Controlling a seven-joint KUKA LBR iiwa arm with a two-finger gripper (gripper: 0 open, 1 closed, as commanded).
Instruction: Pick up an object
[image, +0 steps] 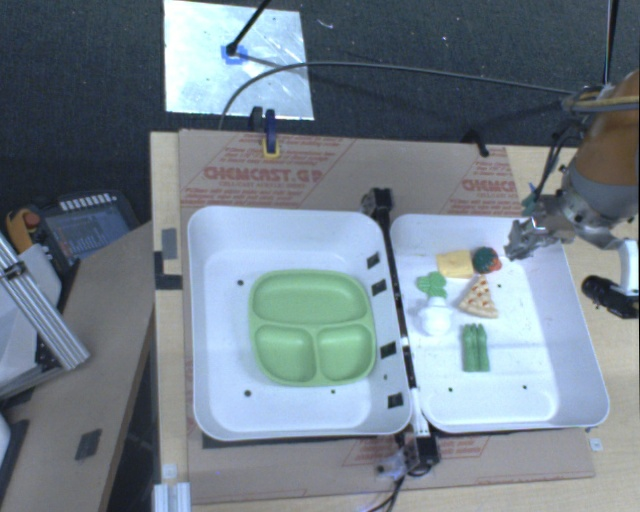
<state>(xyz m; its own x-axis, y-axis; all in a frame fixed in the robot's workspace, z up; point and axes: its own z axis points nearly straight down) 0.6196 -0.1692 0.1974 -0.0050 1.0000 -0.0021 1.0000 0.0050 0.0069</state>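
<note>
The right bin (560, 390) holds several toy foods: a yellow cheese block (455, 263), a red and green piece (486, 259), a pizza slice (480, 298), a green broccoli piece (431, 285), a white piece (436, 320) and a green asparagus bundle (475, 347). My gripper (522, 243) hangs at the bin's upper right, just right of the red and green piece. Its fingers look bunched together with nothing visible between them.
The left bin (215, 400) carries a green three-compartment tray (308, 328). A black divider (390, 300) runs between the bins. A handheld controller (85, 225) and a metal rail (40, 310) lie off the bench at left. Cables cross the back.
</note>
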